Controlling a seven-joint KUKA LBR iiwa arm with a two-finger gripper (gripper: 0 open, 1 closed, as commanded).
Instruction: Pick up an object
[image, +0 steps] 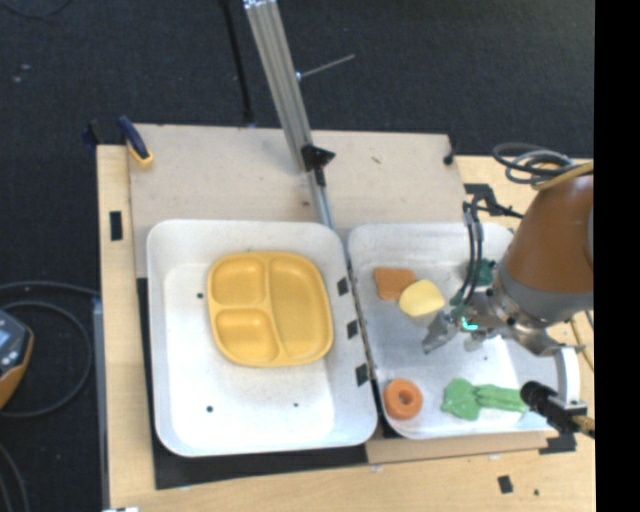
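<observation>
My gripper (440, 338) hangs mid right bin (400, 250), its grip unreadable to me
Bare floor beneath; lumpy yellow piece (421, 298) just up-left, orange ring (404, 398) near the front rim

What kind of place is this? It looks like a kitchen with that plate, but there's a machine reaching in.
Probably a robotics lab bench, not a kitchen. A robot arm reaches over two white bins; the yellow divided plate and toy-like pieces such as an orange ring look like practice props, with cables around.
</observation>
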